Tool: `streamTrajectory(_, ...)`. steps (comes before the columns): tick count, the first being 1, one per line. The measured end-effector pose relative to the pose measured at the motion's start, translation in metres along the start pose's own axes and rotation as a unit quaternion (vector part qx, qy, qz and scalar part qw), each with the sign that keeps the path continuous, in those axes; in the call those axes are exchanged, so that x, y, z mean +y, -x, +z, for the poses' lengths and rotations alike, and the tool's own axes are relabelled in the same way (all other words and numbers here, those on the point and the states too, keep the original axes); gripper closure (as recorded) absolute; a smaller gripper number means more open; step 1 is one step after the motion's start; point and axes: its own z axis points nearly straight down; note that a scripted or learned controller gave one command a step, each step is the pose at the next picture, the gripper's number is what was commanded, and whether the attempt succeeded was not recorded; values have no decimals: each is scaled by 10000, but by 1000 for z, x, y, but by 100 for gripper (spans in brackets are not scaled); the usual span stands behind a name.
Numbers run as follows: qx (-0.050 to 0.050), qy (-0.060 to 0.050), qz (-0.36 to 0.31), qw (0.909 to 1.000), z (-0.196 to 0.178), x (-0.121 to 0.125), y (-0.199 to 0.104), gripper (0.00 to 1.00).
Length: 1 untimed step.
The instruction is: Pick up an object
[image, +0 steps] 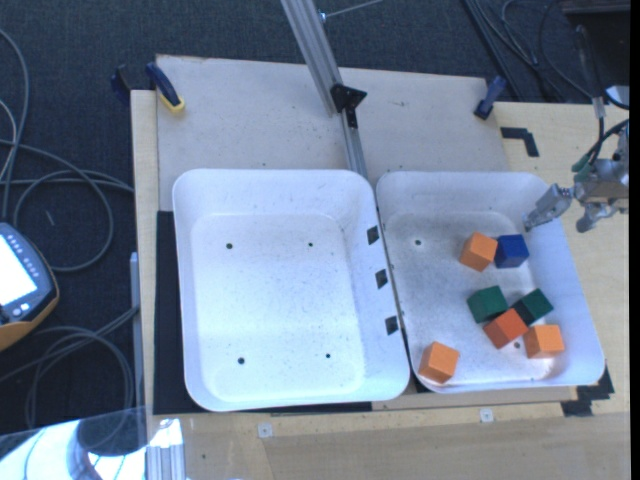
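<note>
Seven small blocks lay in the right bin [570,268] toward the lower right of the frame, among them an orange block [479,251] touching a blue block [511,250], while the gripper [566,211] hung at the right edge with fingers apart and nothing between them. We judged the blocks light, rigid and flat-sided. We reckoned opposite flat faces the best hold, and the lone orange block [438,361] at the bin's lower edge the freest to reach.

No text, label, brand or number can be read anywhere.

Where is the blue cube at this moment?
The blue cube lies in the right bin, toward its far right side, touching an orange cube on its left, just below the gripper.
</note>
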Motion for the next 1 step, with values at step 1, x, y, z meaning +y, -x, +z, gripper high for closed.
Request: streamTrajectory(1,-23,62,5,10000,128,25,-6,0)
